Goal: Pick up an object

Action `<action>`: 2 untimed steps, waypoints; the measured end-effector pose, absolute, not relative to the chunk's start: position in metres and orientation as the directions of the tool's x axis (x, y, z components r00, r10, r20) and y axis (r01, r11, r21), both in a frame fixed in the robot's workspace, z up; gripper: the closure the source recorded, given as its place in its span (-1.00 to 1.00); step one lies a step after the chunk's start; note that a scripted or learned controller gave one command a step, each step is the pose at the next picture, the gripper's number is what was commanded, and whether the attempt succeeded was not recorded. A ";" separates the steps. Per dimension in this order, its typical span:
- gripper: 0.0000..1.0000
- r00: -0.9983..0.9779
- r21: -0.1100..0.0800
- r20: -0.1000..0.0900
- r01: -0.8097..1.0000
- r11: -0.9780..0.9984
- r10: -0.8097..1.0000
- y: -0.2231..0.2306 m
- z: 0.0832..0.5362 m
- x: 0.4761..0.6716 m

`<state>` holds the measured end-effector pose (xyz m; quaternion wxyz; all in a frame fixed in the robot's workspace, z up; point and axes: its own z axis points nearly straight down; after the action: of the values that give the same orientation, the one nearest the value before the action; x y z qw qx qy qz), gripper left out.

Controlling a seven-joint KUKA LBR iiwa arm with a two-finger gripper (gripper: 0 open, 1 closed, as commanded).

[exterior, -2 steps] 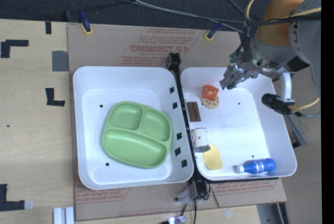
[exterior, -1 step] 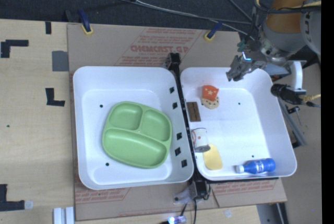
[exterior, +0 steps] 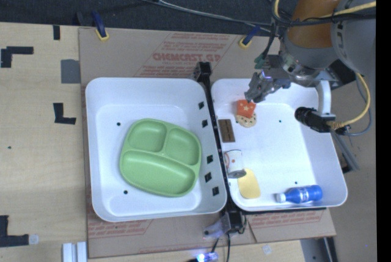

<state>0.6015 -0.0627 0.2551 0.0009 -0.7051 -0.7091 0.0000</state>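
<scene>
green plate (exterior: 161,157) in left bin (exterior: 98,96)

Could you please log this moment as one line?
gripper: above orange block, right bin | grasp: unconfirmed | also there: blue bottle | left bin: green plate

Two bins side by side on your worktop (exterior: 36,132), with the arm reaching in from the right.

In your left white plastic bin (exterior: 104,96) lies a green three-compartment plate (exterior: 160,157), near its middle. In your right white plastic bin (exterior: 317,157) a small orange block on a tan base (exterior: 246,112) sits toward the back left corner, with the tool (exterior: 258,91) just above and behind it. A flat yellow piece (exterior: 249,185) lies at the front left, close to the wall shared with the left bin. A blue plastic bottle (exterior: 299,195) lies on its side in the front right corner, well apart from the block.
</scene>
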 end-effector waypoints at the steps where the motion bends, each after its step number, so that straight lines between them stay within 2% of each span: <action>1: 1.00 -0.005 -0.004 0.001 1.000 0.005 1.000 -0.019 0.239 0.580; 2: 1.00 -0.006 -0.005 0.001 1.000 0.006 1.000 0.031 0.224 0.553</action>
<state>0.5528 0.0310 0.2239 0.0021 -0.7051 -0.7091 0.0014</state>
